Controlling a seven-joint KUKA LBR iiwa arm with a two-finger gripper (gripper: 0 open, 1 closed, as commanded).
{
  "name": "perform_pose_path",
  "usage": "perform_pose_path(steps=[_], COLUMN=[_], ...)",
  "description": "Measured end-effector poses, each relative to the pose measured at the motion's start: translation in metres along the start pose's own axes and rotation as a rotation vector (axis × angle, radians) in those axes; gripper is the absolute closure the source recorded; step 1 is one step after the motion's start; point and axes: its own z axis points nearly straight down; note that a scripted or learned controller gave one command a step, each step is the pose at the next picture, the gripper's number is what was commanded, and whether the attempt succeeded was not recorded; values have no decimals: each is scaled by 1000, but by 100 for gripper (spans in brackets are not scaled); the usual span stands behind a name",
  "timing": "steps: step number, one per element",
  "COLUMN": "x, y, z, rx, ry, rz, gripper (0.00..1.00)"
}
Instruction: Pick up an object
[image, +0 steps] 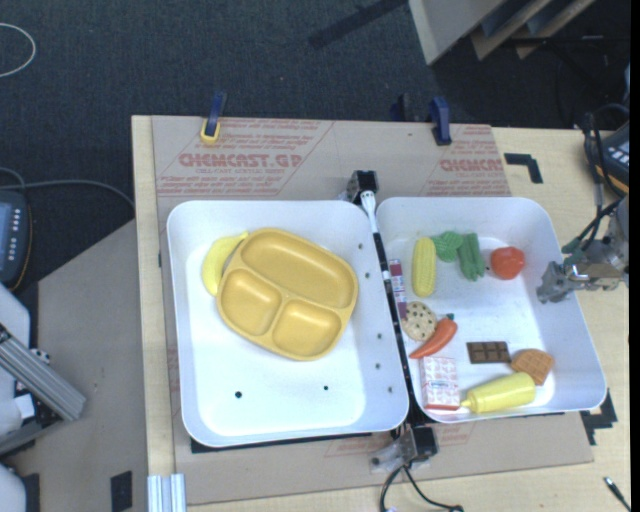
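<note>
Yellow plastic everywhere among the toy food: a corn cob (424, 265) standing lengthwise near the top of the right bin (566, 300), and a mustard bottle (498, 393) lying on its side along the bottom edge. Between them, loosely scattered: a green vegetable (461, 251) just beside the corn, a red tomato (507, 262) right of that, a chocolate-chip cookie (418, 320) touching an orange carrot (435, 338), a brown chocolate bar (488, 352), a tan waffle-like piece (533, 364) at the bottle's tip, and a red-and-white packet (440, 383) at the lower left. Also a small red-and-white wrapper (394, 277) lying along the bin's left wall; print on both packets too small to read.

Left bin (190, 330) holding a yellow divided tray (288, 293) with three compartments, tilted, resting partly over a lighter yellow plate (215, 265).

Brown board (300, 150) under both bins, forming the surface, printed in red "CHEMCAST GP", repeated and partly hidden.

Gripper (553, 284) hovering at the right bin's right rim, grey and metallic, well apart from the tomato; whether open or closed cannot be told, and nothing seen in its grasp.
</note>
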Motion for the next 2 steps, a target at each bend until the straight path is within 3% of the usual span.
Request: perform_pose_path(steps=[1, 2], x=[0, 46], y=[1, 7], z=[-9, 0], rx=[4, 9], ry=[2, 6], rz=[0, -4], gripper=[100, 100])
